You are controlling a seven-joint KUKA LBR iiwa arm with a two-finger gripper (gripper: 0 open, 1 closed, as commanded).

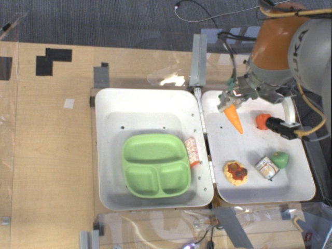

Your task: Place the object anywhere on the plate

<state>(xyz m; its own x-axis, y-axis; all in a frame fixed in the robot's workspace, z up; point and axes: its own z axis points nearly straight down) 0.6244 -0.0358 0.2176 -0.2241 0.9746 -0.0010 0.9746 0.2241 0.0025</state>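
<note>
A smooth orange carrot (234,118), cone-shaped and tapering toward the lower right, hangs with its thick end between the narrowly closed fingers of the end effector (232,100) over the upper left of the right bin (306,191). The green plate (155,165), a rounded matte plastic tray with three compartments, sits in the left bin (106,139) on the pale wooden counter (46,154). A small striped packet (192,151) lies touching the plate's right edge. In the right bin rest a round pizza toy (236,172), a labelled can (266,167), a green pear-shaped fruit (280,159) and a red-orange rounded piece (262,121).
</note>
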